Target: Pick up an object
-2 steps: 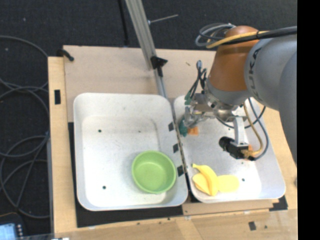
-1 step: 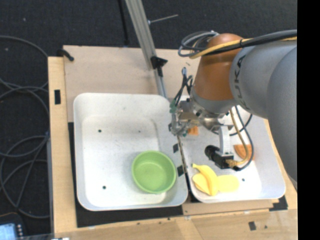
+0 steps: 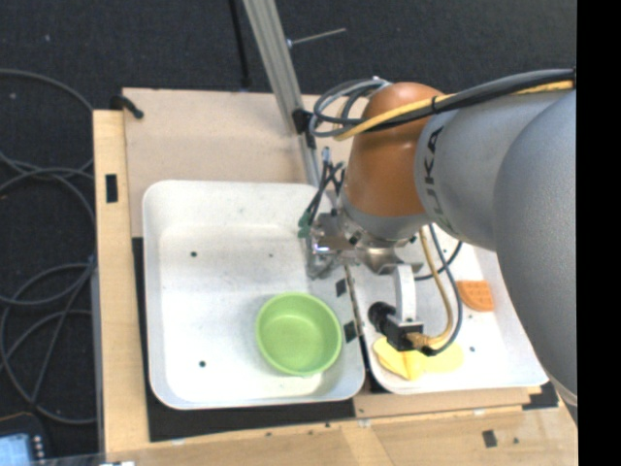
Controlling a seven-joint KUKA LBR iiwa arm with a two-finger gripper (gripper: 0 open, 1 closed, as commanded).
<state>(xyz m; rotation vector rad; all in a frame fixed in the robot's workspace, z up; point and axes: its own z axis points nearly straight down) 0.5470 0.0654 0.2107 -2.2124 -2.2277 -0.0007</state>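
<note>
I am holding my gripper over the right edge of the left bin, and I cannot tell whether it is released or clenched. The green bowl is sitting upright near that bin's front right corner. I am judging it to be light, rigid, smooth plastic, best gripped across its rim wall.

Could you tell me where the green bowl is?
Camera view: the green bowl sits in the left bin, near its lower-right corner, left of the yellow object.

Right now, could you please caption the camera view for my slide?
KUKA arm over two white bins: green bowl in view-left bin, yellow object and orange object in view-right bin.
</note>
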